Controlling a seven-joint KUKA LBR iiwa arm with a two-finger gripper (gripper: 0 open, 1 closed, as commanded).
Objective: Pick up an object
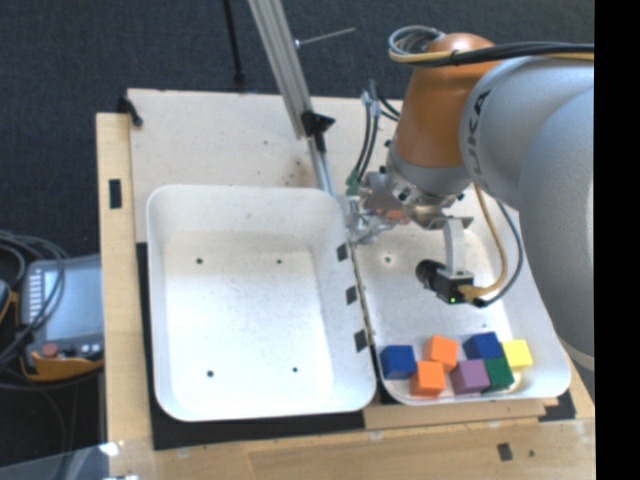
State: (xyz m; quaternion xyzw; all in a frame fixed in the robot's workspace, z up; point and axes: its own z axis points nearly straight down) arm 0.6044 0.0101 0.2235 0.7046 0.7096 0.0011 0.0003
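We've got two bins side by side on the bench (pixel 115 298), left bin (pixel 250 298), right bin (pixel 400 273), cluster of blocks (pixel 460 363) in the right bin's near corner, arm (pixel 500 128) over its far end

Dark carpet floor (pixel 120 28), wooden bench (pixel 112 298).

Bulky grey arm (pixel 545 178), orange band (pixel 440 108), seemingly black cables.

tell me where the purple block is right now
In the camera view the purple block lies at the near end of the right bin, in the cluster's front row, with an orange block on its left and the green block on its right.
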